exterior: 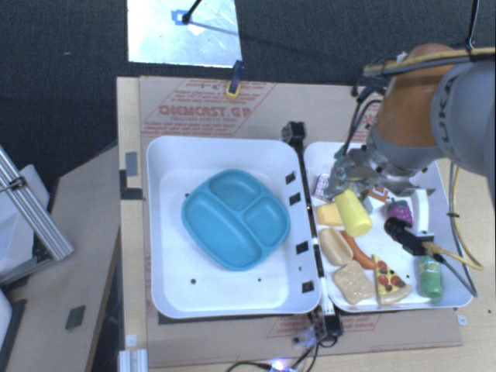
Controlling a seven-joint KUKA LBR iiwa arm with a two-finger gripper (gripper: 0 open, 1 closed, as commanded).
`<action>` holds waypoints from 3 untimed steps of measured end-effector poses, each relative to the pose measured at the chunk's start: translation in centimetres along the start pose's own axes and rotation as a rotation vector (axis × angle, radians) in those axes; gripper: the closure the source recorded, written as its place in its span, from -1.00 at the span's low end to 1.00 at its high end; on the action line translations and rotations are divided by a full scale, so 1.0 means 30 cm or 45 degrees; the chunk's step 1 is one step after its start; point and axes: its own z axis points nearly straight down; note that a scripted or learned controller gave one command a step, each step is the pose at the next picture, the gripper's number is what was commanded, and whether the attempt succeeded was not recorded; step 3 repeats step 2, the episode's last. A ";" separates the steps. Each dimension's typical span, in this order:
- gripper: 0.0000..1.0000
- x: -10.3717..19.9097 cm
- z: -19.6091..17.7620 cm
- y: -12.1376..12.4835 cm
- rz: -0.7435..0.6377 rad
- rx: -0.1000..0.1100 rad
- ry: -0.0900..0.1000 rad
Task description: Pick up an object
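You see the grey arm [422, 107] reaching in from the right, its gripper [339, 178] low over the back left corner of the right-hand shallow white bin [322, 147]. You cannot tell from this angle whether the gripper is released or clenched, and nothing shows as grasped in it.

Every loose piece you could pick lies in that same bin. A yellow plastic cylinder [353, 211] lies tilted just in front of the gripper, with a pale yellow cheese wedge [327, 215] touching its left side. Nearer the front lie a tan bread bun [335, 246], an orange-red sausage [361, 250], a slice of brown toast [354, 282] and a toy pizza slice [389, 280]. A purple lump [400, 210] and a green rounded piece [429, 277] sit toward the right.

In the left-hand white bin [170, 285] a blue divided plastic plate [235, 218] lies flat.
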 end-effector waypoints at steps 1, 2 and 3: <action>1.00 0.175 0.019 0.061 -0.003 -0.001 0.002; 1.00 0.273 0.004 0.063 0.001 0.000 0.001; 1.00 0.273 0.004 0.063 0.001 0.000 0.001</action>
